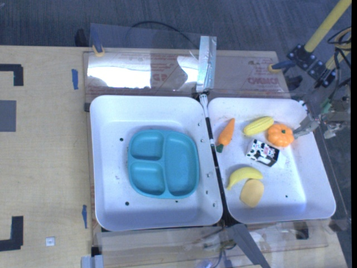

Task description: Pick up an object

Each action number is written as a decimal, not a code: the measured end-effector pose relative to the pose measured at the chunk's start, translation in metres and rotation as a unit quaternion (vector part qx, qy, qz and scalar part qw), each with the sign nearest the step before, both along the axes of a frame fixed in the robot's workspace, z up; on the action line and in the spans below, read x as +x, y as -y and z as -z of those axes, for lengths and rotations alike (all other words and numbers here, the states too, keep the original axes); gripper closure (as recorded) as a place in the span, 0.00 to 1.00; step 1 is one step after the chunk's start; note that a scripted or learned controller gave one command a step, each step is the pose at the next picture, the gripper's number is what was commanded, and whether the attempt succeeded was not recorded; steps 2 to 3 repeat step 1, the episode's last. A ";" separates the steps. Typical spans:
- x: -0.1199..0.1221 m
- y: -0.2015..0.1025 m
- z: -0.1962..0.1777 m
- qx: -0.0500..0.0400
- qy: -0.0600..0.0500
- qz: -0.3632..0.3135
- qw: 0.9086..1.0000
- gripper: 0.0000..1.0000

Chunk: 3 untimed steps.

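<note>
Plywood benchtop (39, 149) is carrying two shallow white plastic bins, with dark grey carpet (167, 4) lying beyond. The left bin (106, 205) is holding one teal divided plate (164, 163). The right bin (312, 200) is holding six toys: orange carrot (226, 133), yellow corn cob (258, 125), orange pumpkin (280, 135), black-and-white patterned block (263, 152), yellow banana (244, 176) and tan potato-shaped lump (252, 192). Whether the gripper (329, 116) is parted or closed, I cannot tell.
</note>
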State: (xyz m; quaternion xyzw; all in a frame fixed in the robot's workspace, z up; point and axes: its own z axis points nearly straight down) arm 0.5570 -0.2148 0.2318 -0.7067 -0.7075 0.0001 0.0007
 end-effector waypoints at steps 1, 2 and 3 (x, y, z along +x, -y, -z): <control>0.045 0.001 0.121 0.005 -0.002 -0.085 0.996 0.00; 0.045 0.001 0.121 0.005 -0.002 -0.085 0.996 0.00; 0.045 0.001 0.121 0.005 -0.002 -0.085 0.996 0.00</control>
